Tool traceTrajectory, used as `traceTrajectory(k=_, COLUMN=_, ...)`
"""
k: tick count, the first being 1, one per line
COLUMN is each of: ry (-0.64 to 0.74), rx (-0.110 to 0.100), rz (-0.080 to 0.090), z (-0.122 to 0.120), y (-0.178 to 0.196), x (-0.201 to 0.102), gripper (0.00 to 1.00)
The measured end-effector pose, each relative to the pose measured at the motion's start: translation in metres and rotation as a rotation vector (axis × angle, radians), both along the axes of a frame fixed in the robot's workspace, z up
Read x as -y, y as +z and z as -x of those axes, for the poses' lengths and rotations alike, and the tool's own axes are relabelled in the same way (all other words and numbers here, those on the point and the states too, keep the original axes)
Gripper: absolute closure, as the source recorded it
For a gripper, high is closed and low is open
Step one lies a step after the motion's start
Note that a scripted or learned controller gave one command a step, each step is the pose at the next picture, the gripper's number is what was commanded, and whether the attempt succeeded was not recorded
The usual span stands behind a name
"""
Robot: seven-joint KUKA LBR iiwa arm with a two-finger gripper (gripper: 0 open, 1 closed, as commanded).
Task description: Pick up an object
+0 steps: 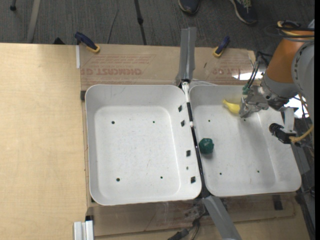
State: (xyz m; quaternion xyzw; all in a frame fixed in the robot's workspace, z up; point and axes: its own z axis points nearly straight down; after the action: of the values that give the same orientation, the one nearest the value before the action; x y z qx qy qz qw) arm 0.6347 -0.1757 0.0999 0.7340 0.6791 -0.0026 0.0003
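The grey arm with its orange band point(287, 54) reaches in from the right and ends in a two-finger pincer point(246, 111) lowered over the far part of the right shallow white plastic bin point(280, 179). Whether the pincer is wide or narrow cannot be told from this slanted view, as its tips blur against the white floor of the bin.

Just to the left of the pincer, touching or nearly touching its tip, lies a small yellow curved object point(231, 106), shaped somewhat like a banana. It rests on the bin floor, and nothing shows it lifted or clamped.

Nearer the camera and further left of the pincer sits a small dark green rounded object point(206, 145), close to the left wall of the same bin and well apart from the yellow one.

Beyond that wall, further left again, stands the left shallow white plastic bin point(95, 149), side by side with the right one; dark clips run along the seam where the two meet.

Behind both bins lies a sheet of brown cardboard point(125, 66), pinned by two blue-and-yellow clamps point(87, 41). At the far edge of the view, on the grey carpet, a pair of dark sneakers point(240, 1) shows.
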Motion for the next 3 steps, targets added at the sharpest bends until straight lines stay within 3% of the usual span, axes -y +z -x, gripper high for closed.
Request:
traceTrajectory(k=1, ry=-0.070, rx=0.003, rz=-0.002, z=0.021, y=0.115, x=-0.080, gripper=1.00)
traceTrajectory(k=2, ry=-0.096, rx=0.000, rz=-0.002, z=0.124, y=0.093, x=-0.045, gripper=1.00)
traceTrajectory(k=3, ry=-0.095, rx=0.000, rz=-0.003, z=0.124, y=0.093, x=-0.046, gripper=0.00)
